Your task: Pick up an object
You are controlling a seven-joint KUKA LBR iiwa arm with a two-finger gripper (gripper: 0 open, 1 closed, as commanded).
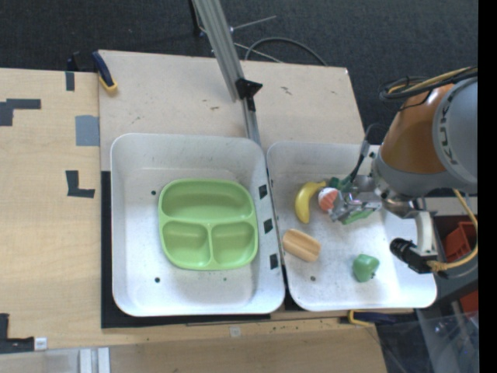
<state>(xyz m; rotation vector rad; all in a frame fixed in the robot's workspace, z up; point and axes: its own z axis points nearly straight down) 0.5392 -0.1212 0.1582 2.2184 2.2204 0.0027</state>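
One camera, fixed above my bench (194,84), looking down at slant. Both white bins fill lower middle of frame: left bin (124,208), right bin (404,286). My arm (435,142) enters from frame right. Middle distance; bench edge and dark floor (93,10) visible along top.

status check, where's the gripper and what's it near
Gripper low in right bin, over red and green items. Fingers unclear, no grasp confirmed. Banana just beside; bun and green toy apart.
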